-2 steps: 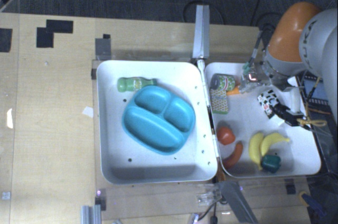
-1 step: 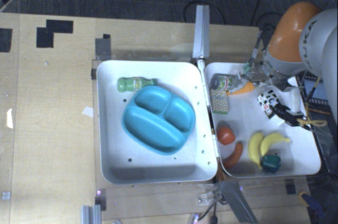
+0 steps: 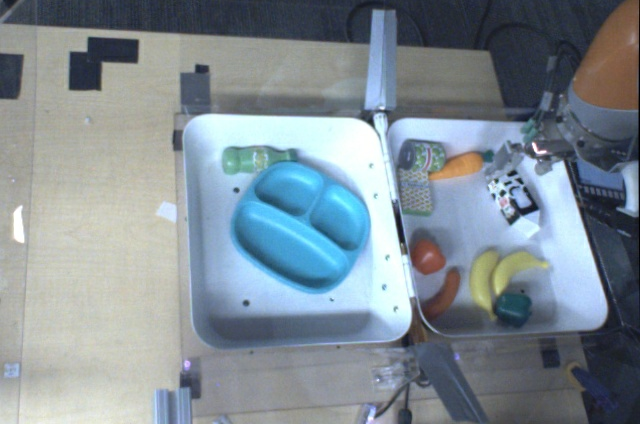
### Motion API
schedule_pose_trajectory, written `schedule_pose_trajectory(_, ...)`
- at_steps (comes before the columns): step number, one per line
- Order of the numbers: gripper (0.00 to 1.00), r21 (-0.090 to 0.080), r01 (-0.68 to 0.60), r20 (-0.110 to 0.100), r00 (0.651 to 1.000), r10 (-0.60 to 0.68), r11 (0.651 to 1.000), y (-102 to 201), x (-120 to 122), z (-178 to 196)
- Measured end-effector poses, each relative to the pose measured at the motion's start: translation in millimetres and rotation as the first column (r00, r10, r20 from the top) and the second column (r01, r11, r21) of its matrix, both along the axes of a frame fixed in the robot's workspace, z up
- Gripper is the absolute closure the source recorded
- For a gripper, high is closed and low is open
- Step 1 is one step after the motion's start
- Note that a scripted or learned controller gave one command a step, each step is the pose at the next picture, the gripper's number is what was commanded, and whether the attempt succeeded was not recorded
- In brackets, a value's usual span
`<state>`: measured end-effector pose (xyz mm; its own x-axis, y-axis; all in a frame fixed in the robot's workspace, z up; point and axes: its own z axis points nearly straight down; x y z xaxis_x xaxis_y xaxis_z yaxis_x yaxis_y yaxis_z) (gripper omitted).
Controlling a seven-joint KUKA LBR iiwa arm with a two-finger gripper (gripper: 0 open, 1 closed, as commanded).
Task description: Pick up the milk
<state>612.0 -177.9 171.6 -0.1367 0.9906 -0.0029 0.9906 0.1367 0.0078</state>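
Milk carton [image 3: 512, 196], white with black patches, lying tilted at the right middle of the frame, inside the right bin [image 3: 590, 307], clear of the carrot [image 3: 460, 166] and the bananas [image 3: 500, 274], so probably reachable from above; blue divided plate [image 3: 300, 224] and green bottle [image 3: 256, 158] set apart in the left bin [image 3: 200, 212], out of the way. Gripper [image 3: 522, 152] poised just above the carton at the bin's upper right corner, nothing seen between its tips; open or closed impossible to tell; grey wrist and orange band angled in from the right edge.
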Motion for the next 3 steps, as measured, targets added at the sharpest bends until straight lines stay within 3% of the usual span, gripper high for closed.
schedule_pose_trajectory(1,0.0,0.002,0.069,0.002,0.998,-0.069,0.998,-26,-6,-83)
schedule_pose_trajectory(2,1.0,0.0,0.067,0.013,0.998,-0.067,0.998,-26,-3,-69)
schedule_pose_trajectory(3,1.0,0.0,-0.037,0.0,0.999,0.037,0.999,22,17,28)
